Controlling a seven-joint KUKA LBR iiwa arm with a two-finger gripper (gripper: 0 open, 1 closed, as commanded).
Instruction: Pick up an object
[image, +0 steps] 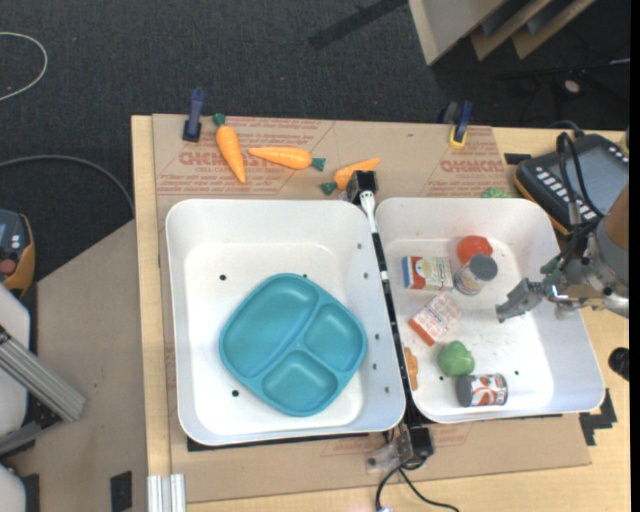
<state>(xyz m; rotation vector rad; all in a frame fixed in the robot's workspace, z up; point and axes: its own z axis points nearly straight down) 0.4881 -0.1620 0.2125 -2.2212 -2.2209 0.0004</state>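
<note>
Faintly, red "CHEMCO"-like print on cardboard (300, 140), partly legible

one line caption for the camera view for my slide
Grey arm's gripper hovers over the right white bin of small groceries; a teal divided plastic tray sits in the left bin.

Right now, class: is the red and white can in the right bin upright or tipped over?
Tipped over. The can lies on its side on the right bin floor, its length running sideways.
</note>
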